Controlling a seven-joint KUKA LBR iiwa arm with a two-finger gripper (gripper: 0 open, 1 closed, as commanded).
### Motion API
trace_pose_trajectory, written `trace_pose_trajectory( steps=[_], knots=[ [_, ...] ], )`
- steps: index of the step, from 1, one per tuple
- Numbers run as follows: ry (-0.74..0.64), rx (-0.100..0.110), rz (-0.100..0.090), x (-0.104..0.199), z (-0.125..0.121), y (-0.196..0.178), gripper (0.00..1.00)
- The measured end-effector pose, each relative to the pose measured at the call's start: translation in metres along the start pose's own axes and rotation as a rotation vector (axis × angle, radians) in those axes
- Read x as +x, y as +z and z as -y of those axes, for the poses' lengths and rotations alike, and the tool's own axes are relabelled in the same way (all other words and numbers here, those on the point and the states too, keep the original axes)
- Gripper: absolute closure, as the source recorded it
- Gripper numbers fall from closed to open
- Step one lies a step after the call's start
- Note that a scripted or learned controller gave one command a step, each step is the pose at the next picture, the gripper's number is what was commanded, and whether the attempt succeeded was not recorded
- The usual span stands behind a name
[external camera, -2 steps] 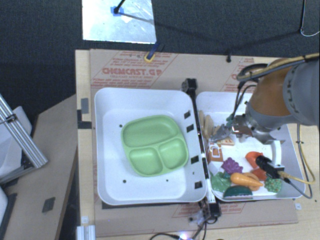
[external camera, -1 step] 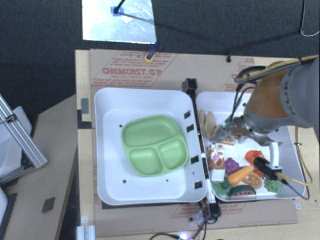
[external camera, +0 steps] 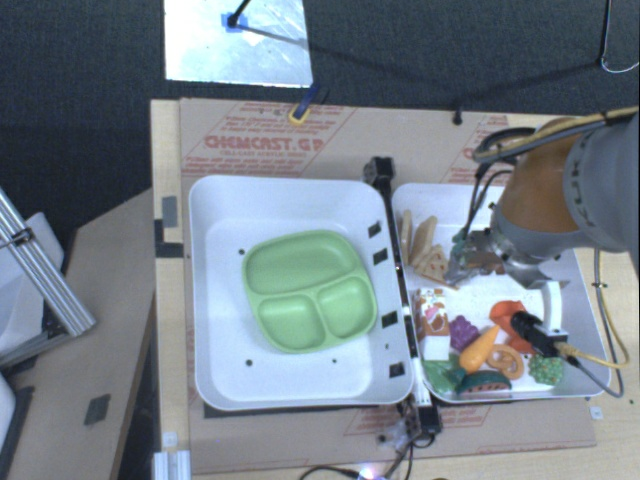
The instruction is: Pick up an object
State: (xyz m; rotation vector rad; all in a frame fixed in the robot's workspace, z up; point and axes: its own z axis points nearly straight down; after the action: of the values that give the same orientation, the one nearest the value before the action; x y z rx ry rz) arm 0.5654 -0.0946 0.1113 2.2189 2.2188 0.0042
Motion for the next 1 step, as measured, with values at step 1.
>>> trace_pose_trajectory(
  steps=[1],
  knots=[
    [-0.001, -0.002, 0.001, -0.0099, -0.0053, -0.0568, 1.00]
  ],
)
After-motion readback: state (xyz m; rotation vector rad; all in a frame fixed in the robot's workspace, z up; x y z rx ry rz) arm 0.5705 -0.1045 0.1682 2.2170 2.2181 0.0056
